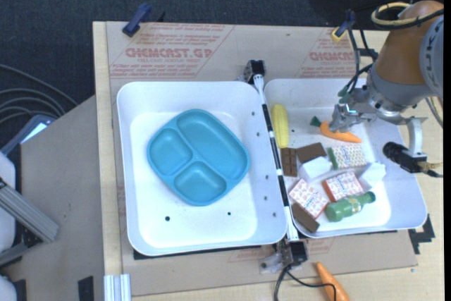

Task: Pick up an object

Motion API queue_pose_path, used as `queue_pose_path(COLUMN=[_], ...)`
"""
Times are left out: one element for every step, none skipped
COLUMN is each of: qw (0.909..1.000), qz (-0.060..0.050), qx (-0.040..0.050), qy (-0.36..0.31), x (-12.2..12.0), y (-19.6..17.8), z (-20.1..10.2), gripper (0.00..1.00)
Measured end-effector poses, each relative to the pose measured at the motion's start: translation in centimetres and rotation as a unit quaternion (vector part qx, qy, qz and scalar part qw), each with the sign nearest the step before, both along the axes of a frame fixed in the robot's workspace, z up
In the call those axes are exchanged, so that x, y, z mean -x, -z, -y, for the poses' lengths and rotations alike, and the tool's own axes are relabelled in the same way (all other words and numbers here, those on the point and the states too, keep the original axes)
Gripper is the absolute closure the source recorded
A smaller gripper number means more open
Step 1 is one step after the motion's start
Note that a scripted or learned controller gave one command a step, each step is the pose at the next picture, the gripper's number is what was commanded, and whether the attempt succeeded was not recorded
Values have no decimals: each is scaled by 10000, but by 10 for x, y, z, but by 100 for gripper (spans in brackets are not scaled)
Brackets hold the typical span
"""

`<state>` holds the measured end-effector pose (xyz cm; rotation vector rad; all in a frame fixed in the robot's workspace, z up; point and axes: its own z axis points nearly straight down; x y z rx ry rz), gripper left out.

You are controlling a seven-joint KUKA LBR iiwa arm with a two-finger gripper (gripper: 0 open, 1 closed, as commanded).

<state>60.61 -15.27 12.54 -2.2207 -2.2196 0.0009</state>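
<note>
The counter (176, 56) carries two shallow white bins side by side; the left bin (141, 102) holds a blue divided plate (198, 156), lying flat near its middle; the right bin (405, 211) holds a cluster of small things. A yellow corn cob (280, 125) lies along the right bin's left wall, near the far end; an orange carrot (341, 134) lies near the bin's far middle; nearer the camera sit a brown block (310, 151), a white block (315, 168), several red-and-white patterned packets (343, 185), and a green bottle (347, 208) lying on its side, all crowded together and mostly touching. The arm (409, 46) reaches in from the right, and its tool (345, 116) hangs low over the far part of the right bin, directly above the carrot and seemingly just at it; how far the tool is spread cannot be told from this slant, nor whether it grips anything.
</note>
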Motion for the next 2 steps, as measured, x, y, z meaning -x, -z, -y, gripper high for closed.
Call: queue_pose_path(qw=[10000, 10000], qz=[-2, 66], qx=[0, 28], qy=[0, 3], x=[0, 35], y=[0, 36], z=[0, -28], gripper=[0, 0])
